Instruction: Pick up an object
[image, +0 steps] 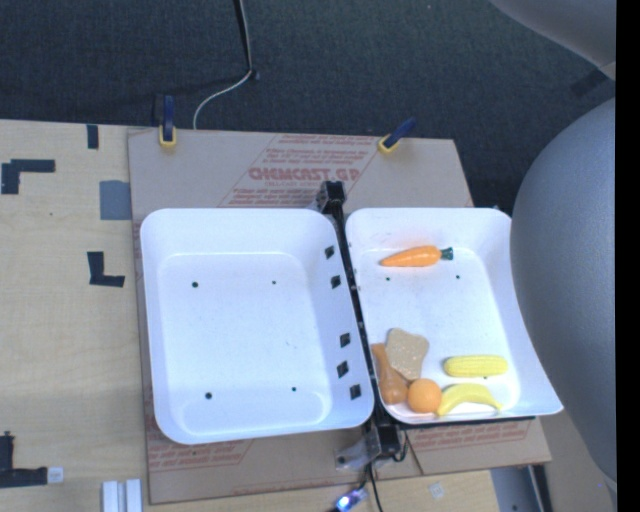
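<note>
Six toy foods lie in the right bin (497, 262), and five of them crowd its near end: a banana (470, 401) against the near wall, an orange (424, 396) touching the banana's tip, a bread slice (406, 352) just behind the orange and lying partly over a brownish piece (387, 379) I cannot name, and a corn cob (475, 366) just beyond the banana. Farther back, well apart from that cluster, a carrot (412, 257) lies alone on bare white floor. The left bin (240, 320) sits alongside, the two rims touching. The arm (585, 290) looms as a grey blur over the right side, high and clear of both bins; whether the pincer is released or clenched, I cannot tell. To my eye the pick has not begun: this is the stage of choosing a target and coming down. The carrot looks the easiest choice, with open room on both its long sides; the near pile would call for a careful descent between neighbours that touch.
</note>
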